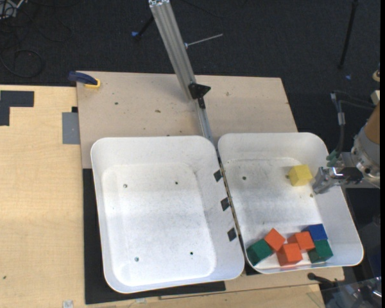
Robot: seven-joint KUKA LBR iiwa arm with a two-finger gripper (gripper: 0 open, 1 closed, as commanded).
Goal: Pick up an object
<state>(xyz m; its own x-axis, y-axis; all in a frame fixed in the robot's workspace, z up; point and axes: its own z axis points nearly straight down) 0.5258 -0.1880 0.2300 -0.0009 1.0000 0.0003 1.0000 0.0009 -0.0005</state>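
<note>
Gripper (322, 179) sits low at the right bin's (263, 147) right wall, just beside the yellow cube (299, 175), and whether it is open or closed I cannot tell from up here. Cube sits alone in the upper part of that bin, nothing crowding it. Best play: centre over it, square to its flat faces, then descend straight. Down in the near corner, a tight cluster of blocks (292, 244), orange, green and blue, all hard-edged and matte on smooth speckled white.
</note>
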